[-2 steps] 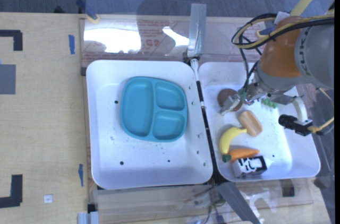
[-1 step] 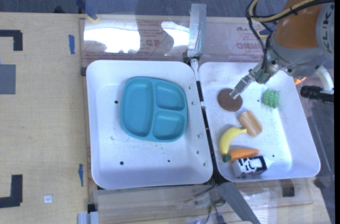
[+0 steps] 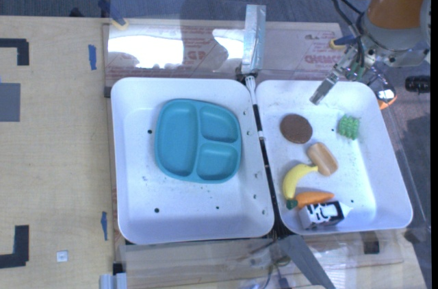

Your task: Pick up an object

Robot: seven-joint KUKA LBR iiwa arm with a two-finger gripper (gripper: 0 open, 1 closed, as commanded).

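Two white bins side by side: the left bin (image 3: 130, 164) carries a big blue divided plate (image 3: 198, 140) dead centre. In the right bin (image 3: 390, 171), working down in size: yellow banana (image 3: 298, 178) at six o'clock, black-and-white box (image 3: 323, 214) below it, orange carrot (image 3: 311, 198) between them, tan bread roll (image 3: 322, 159) centre, brown round disc (image 3: 296, 128) at ten o'clock, green knobbly piece (image 3: 349, 127) at two o'clock. The gripper (image 3: 321, 94) hangs at twelve o'clock over the far rim, nothing seen held; spread or pressed together, I cannot tell.
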